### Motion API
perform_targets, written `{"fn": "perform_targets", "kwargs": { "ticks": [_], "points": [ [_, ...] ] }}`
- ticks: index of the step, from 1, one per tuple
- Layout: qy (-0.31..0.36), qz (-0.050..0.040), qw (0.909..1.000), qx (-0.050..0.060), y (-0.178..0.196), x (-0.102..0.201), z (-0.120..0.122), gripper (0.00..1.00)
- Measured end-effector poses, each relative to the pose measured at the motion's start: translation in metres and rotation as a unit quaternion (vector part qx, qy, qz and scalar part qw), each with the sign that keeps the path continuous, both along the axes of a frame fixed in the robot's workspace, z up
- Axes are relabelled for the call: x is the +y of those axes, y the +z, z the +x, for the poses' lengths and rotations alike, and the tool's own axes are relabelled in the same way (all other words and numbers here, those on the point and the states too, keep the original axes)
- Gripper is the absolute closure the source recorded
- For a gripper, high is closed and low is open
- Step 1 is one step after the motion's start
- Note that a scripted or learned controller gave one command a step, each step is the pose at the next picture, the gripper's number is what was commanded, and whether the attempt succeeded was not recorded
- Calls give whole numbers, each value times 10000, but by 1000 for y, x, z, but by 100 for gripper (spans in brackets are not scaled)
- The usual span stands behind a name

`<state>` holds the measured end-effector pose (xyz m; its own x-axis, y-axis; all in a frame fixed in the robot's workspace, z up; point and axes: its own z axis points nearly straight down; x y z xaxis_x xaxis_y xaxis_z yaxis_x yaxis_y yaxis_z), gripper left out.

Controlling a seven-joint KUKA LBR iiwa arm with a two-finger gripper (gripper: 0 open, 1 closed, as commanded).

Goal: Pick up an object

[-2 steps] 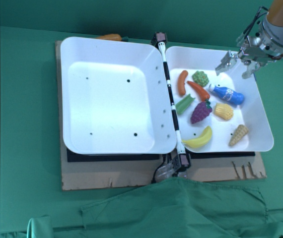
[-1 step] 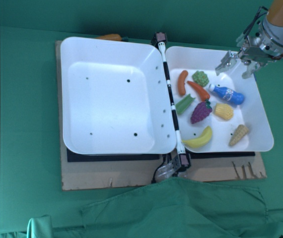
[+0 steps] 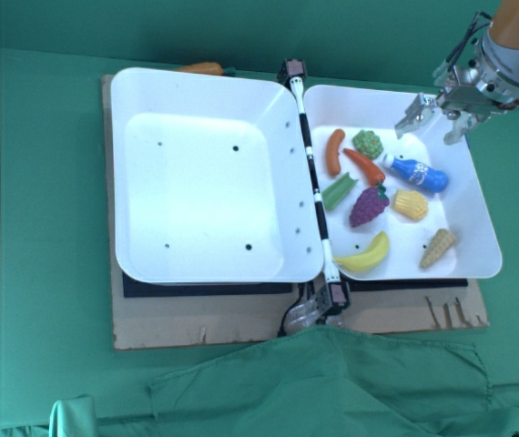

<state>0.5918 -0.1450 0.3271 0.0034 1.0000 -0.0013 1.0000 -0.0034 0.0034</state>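
Green-draped worktop (image 3: 50, 198) bearing two white bins; gripper (image 3: 437, 118) with jaws spread apart, holding nothing, above the right bin (image 3: 478, 235), near the blue bottle (image 3: 419, 175) lying among toy foods.

Two white bins — left bin (image 3: 141, 98), right bin (image 3: 478, 235). Toy items counted in the right bin — nine: sausage (image 3: 334, 151), broccoli (image 3: 367, 143), carrot (image 3: 363, 166), bottle (image 3: 417, 174), bean pod (image 3: 339, 190), grapes (image 3: 369, 205), corn (image 3: 412, 205), banana (image 3: 364, 255), cone (image 3: 437, 247).

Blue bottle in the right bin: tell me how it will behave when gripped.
The blue bottle lies on its side, so a nudge would probably roll it. Its glossy surface looks slippery, and it seems to be rigid, light toy plastic. The yellow corn beside it may get bumped.
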Motion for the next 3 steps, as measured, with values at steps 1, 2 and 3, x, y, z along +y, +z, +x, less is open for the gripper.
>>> {"fn": "perform_targets", "kwargs": {
  "ticks": [1, 2, 3],
  "points": [
    [0, 0, 10000, 0, 0, 0, 0, 0],
    [24, 7, 10000, 21, -49, 57, 11, 0],
    [5, 2, 10000, 1, -47, 54, 11, 0]
  ]
}}
